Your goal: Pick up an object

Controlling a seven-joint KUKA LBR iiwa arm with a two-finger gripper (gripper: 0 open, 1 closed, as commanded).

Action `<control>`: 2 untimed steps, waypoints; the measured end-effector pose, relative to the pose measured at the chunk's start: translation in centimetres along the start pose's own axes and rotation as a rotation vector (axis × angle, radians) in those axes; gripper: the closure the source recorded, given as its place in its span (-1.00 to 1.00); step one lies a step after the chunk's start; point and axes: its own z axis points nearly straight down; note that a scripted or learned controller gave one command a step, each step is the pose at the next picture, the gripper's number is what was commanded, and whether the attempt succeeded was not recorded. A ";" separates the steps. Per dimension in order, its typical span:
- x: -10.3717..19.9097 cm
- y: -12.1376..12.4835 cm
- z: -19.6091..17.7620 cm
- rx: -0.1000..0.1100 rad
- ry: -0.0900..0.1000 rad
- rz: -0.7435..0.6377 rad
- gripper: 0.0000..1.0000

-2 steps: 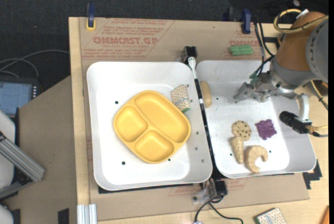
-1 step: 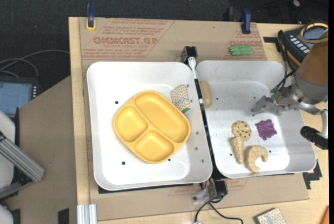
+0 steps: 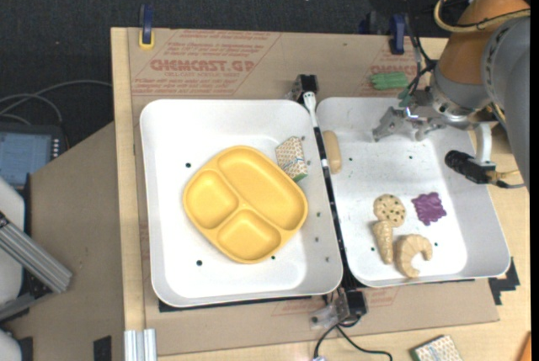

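Hand (image 3: 410,122) of grey metal, upper right of frame, over the right bin (image 3: 472,258); open or clenched, cannot tell. Lower in that bin: round speckled cookie (image 3: 389,208), curved croissant (image 3: 413,253), bumpy purple grapes (image 3: 429,207). Left: glossy yellow divided plate (image 3: 244,204).

In the right bin (image 3: 472,254) are lying a round cookie (image 3: 388,208), a purple grape bunch (image 3: 429,207), a croissant (image 3: 413,253) — a bread roll (image 3: 332,151) is resting at its left wall.
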 end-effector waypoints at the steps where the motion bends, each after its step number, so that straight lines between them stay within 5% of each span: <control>1: -2.5 -6.7 0.1 0.013 0.000 0.011 -1.00; 2: -3.1 -12.0 0.1 0.013 0.000 0.010 -1.00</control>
